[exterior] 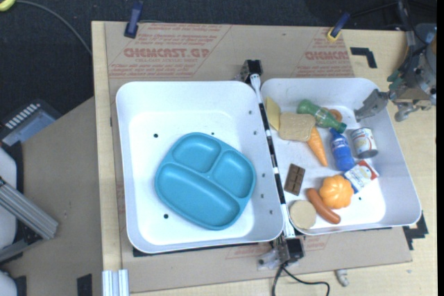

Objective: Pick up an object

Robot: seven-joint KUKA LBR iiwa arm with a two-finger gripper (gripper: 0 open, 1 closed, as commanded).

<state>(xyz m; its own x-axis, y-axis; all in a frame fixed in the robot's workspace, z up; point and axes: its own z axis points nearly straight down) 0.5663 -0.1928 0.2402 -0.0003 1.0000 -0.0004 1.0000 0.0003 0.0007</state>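
As counted from above: two white bins side by side on the bench (111,142). In the left bin (139,114), one blue divided plate (205,180) with three compartments, lying flat near the middle.

In the right bin (399,177), eleven things, one of each:
- yellow wedge (272,114) against the left wall
- bread slice (297,127) just beside it
- green bottle (320,113) lying on its side
- carrot (318,146) pointing down-right
- blue bottle (340,152) beside the carrot
- can (363,142) near the right side
- white packet (361,175) below the can
- orange fruit (336,192)
- sausage (323,206) touching the fruit's lower edge
- brown bar (295,179)
- tan disc (302,214) at the near left corner

Arm (416,80) reaching in from the right, wrist bent toward the bin's far right corner. Gripper (371,106) poised just above the can and right of the green bottle, apart from both. Open or closed: cannot tell. Nothing seen held in it.
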